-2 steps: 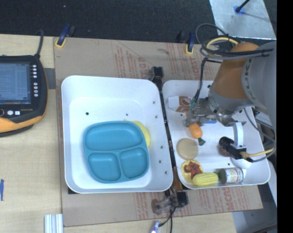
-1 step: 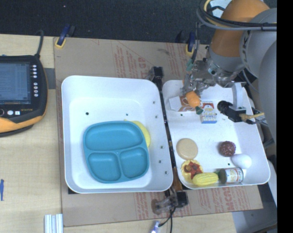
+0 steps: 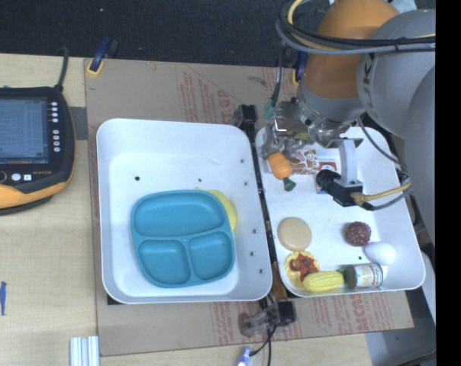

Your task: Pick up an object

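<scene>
From my remote seat I see the end effector [image 3: 285, 145] low over the far left corner of the right-hand shallow white bin [image 3: 402, 227], and I cannot tell its state under the wrist. The nearest candidate is a small orange carrot-shaped toy [image 3: 278, 165], lying just beneath and slightly toward me, its long axis slanting toward the divider. A short descent looks enough, I judge. Further along the bin lie a round tan biscuit [image 3: 294, 233], a dark red ball [image 3: 358, 233], a white egg [image 3: 380, 252], a yellow corn cob [image 3: 323, 281] and a small bottle [image 3: 363, 276]. The black cable fitting [image 3: 333, 187] crowds the approach. The left bin holds a teal divided plate [image 3: 183, 237].
</scene>
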Controlling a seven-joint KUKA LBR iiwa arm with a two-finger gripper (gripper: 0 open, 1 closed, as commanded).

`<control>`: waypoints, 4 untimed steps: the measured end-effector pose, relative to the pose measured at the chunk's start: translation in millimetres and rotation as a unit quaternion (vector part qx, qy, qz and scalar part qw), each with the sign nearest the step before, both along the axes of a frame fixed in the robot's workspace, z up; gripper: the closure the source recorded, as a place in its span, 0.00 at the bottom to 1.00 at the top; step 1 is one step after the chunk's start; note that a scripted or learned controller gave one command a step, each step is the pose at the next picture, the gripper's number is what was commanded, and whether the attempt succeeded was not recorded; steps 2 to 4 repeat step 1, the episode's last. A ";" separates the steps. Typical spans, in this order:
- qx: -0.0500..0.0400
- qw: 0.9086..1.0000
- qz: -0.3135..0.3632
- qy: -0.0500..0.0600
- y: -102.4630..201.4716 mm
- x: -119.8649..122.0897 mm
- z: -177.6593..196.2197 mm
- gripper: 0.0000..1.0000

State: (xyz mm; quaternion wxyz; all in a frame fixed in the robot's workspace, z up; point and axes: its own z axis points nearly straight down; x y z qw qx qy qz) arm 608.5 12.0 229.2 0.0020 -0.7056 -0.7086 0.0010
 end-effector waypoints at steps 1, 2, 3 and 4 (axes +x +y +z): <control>-0.001 1.000 0.000 0.001 3.2 -87.8 -2.5 1.00; -0.001 1.000 0.000 0.001 3.2 -87.8 -2.5 1.00; -0.001 1.000 0.000 0.001 3.2 -87.8 -2.5 1.00; -0.001 1.000 0.000 0.001 3.2 -87.8 -2.5 1.00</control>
